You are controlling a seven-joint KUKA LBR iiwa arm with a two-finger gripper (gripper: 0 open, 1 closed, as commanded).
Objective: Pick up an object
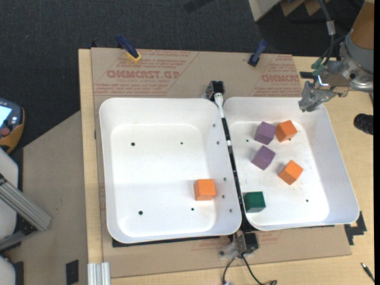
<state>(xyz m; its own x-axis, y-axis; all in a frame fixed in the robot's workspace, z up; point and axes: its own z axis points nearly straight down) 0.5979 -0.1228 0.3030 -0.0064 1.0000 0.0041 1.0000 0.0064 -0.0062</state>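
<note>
Jaws [310, 101] at right bin [338, 177] far rim, state unclear; 5 cubes well apart below.

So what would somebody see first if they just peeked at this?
Probably the bright blocks in the right bin: two purple cubes, two orange cubes and a green cube. Another orange cube sits alone in the left bin. The gripper hangs over the right bin's far edge.
</note>
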